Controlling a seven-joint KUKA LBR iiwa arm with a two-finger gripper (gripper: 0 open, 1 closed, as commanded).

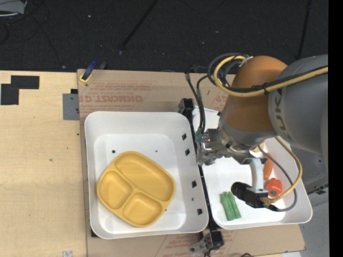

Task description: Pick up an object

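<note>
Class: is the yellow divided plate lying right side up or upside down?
Right side up: the yellow plate shows three hollow compartments facing the camera, flat in the left bin.

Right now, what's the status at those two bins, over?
Gripper at left wall of right bin, grasp unconfirmed. Green piece and orange piece lie in it. Yellow plate in left bin. Arm overhangs right bin.
</note>
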